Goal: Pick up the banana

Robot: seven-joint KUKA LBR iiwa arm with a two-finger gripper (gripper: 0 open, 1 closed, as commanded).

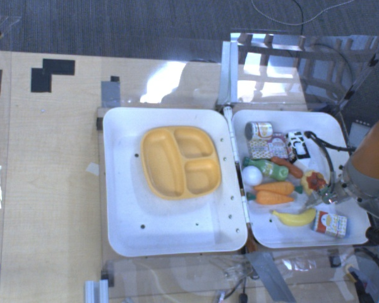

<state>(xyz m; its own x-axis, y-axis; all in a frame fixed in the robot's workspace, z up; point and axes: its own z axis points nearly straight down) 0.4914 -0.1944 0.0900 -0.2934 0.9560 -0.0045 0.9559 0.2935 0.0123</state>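
Note:
The yellow banana (295,218) lies flat near the front of the right bin (341,130), just below two orange carrots (275,192). The arm comes in from the right, its orange band showing at the frame edge. My gripper (323,196) hangs low over the right bin, a little up and to the right of the banana's right tip, beside a red and yellow item (314,180). Nothing can be seen held by the gripper.
A small red and white carton (330,224) sits right of the banana. A can (259,130), a patterned packet (267,148), a green item (261,168) and a white ball (252,176) crowd the right bin. The left bin (123,226) holds a yellow divided plate (180,161).

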